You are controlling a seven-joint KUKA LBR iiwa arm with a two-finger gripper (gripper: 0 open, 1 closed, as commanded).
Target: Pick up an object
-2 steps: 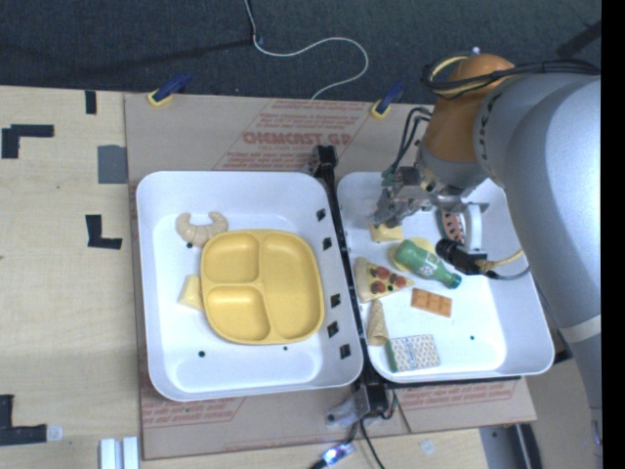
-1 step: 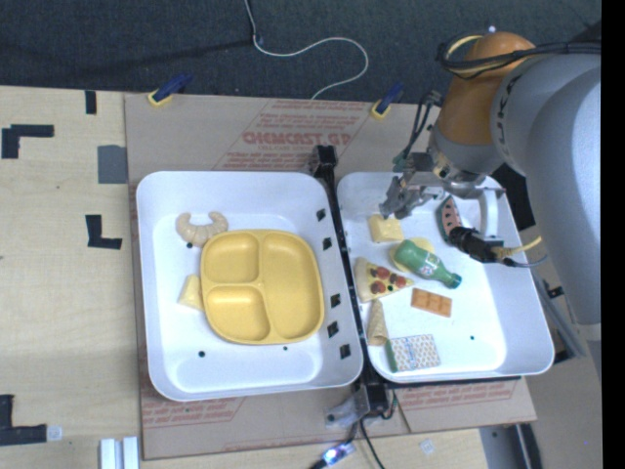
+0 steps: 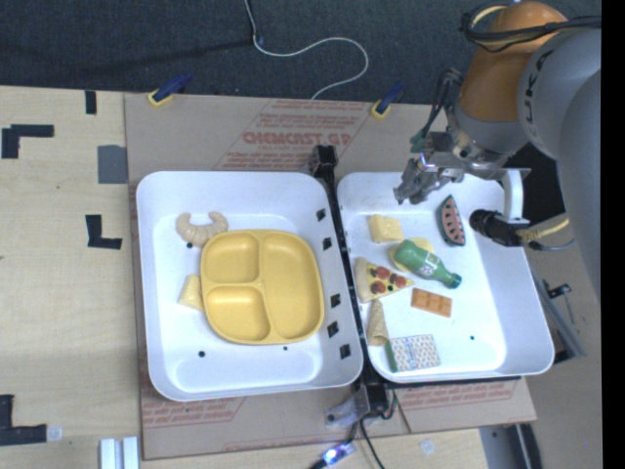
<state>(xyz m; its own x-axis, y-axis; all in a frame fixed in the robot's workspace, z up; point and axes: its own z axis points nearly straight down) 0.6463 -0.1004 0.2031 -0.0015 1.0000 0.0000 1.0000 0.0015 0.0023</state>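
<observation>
Yellow cheese wedge (image 3: 385, 228) sits in right bin (image 3: 508, 350), just below-left of gripper (image 3: 415, 188), nearest item, long axis roughly across the view; can't tell the gripper's opening, nothing visibly held.

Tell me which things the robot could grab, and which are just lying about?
For the job: end effector, near the right bin's far edge; watermelon slice; cheese; green bottle; pizza slice; cracker.

Just lying about: yellow divided plate and croissant in the left bin; white cable; cardboard sheet.
</observation>
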